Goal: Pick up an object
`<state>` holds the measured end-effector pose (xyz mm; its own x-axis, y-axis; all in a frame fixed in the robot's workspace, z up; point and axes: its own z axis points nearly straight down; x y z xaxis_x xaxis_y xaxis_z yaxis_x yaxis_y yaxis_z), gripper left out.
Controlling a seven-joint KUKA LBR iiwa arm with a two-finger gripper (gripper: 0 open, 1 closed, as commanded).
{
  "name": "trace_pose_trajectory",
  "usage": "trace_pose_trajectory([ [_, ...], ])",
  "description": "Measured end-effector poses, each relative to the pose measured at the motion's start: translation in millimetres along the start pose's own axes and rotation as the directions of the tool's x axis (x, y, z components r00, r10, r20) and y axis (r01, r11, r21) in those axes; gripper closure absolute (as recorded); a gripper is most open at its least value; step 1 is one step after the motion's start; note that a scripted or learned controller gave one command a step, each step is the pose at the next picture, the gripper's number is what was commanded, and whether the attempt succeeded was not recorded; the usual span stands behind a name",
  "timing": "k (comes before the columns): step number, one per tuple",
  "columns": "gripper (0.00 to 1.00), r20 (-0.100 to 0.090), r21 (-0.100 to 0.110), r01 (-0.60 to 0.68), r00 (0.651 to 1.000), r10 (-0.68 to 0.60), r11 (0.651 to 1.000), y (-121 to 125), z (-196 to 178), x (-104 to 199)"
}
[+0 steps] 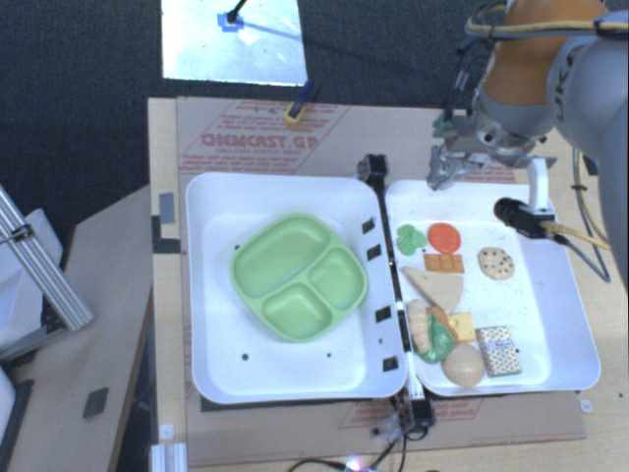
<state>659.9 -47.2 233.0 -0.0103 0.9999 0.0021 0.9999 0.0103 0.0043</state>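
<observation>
Camera view, gripper [454, 170]: hangs over the far rim of the right bin [570, 303], towards that bin's far-left corner. Open or closed: can't tell, as the tip is small, blurred & seen at a slant. Nothing seen in its grip. Arm [550, 57] is cut off at the pic's top & right edges.

Task items all lie in the right bin, mostly its left half, apart from the gripper.
- Nearest: green leaf piece [411, 236] & red disc [444, 236], side by side.
- Next: orange cracker [443, 263] just below the disc. Cookie [495, 263] lies to its right, apart.
- Pale wedge [437, 286] sits just below the cracker.
- Front cluster is packed tight & the overlaps are hard to sort: pale lumpy piece [419, 323] partly under a dark green piece [441, 340], yellow block [460, 324], beige round piece [463, 365].
- Patterned box [499, 350] lies beside the round piece; print not legible.

Count, right bin: 10 pcs, 1 of each. Left bin [211, 342]: 1 green tray [298, 276] w/ 3 compartments, lying askew. Bins: 2. Cardboard sheet [260, 138] lies under both, its red print only partly readable.
</observation>
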Motion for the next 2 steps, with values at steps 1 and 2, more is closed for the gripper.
trace_pose_trajectory([
  [1,1.0,0.002,0.002,-0.01,1.0,0.01,1.0,-5.9,-1.1,-12.9],
  [2,1.0,0.002,0.002,-0.005,1.0,0.005,1.0,-5.4,4.9,1.1],
])
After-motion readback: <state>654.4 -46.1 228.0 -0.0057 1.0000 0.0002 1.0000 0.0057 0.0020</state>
